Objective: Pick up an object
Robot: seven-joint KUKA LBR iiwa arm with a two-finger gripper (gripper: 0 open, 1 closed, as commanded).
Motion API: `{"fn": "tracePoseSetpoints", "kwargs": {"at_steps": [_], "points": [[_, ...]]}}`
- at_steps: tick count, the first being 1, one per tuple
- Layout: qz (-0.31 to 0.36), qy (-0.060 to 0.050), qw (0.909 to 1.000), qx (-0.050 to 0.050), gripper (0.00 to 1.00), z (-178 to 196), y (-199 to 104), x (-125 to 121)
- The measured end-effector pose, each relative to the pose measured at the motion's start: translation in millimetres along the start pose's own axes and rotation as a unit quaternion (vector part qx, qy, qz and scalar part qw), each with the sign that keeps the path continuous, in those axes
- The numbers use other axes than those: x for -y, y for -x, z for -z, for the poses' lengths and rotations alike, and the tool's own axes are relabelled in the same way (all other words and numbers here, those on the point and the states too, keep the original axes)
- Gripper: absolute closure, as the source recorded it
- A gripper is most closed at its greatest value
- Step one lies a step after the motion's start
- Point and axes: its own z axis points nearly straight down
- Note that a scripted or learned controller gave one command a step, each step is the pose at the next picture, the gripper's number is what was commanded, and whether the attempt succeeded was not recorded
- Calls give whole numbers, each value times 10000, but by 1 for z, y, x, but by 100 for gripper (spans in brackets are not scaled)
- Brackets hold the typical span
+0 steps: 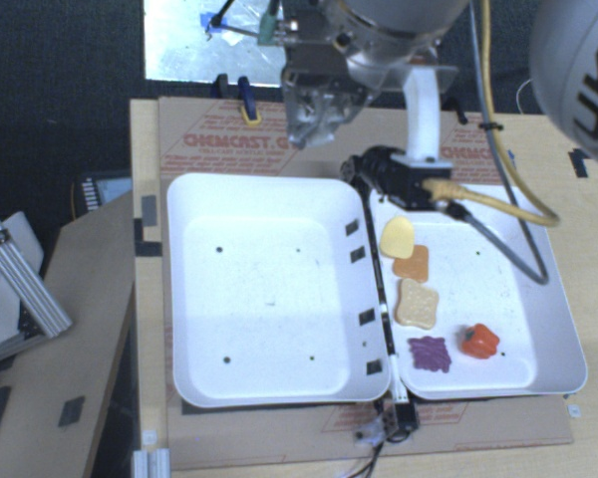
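Note:
My gripper (312, 125) hangs high over the bench, above the far rim of the left bin (194, 267), near the divide between the two bins. Nothing shows in its grasp. The objects all lie in the right bin (538, 297), along its left side. From back to front they are a yellow piece (399, 235), a flat orange piece (412, 263), a tan slice like toast (417, 305), and a purple cluster (430, 353). A red-orange pepper-like item (480, 341) sits to the right of the purple one.
Black clips (364, 287) run along the seam between the bins. A yellow cable and a grey hose (508, 229) drape across the back of the right bin. Blue-and-yellow clamps (247, 100) stand on the cardboard behind the left bin.

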Motion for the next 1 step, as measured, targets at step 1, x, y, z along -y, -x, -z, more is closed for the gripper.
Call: {"fn": "tracePoseSetpoints", "kwargs": {"at_steps": [1], "points": [[3,20,10000,-6,100,11,0,-2]]}}
